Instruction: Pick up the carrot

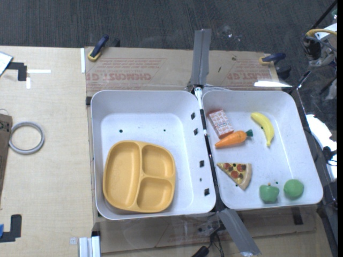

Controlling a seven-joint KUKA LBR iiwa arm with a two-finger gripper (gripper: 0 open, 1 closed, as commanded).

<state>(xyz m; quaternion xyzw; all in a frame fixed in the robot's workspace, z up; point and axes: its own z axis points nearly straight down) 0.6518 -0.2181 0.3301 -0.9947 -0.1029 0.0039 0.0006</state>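
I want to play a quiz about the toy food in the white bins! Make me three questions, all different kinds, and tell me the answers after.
1. True or false: the carrot lies in the same bin as the yellow plate.
2. Which thing touches or nearly touches the carrot? A) the banana B) the red-and-white packet C) the pizza slice
3. Fill in: the two green things sit in the ____ bin's near corner.

Key:
1. False. The carrot is in the right bin; the plate is in the left bin.
2. B
3. right
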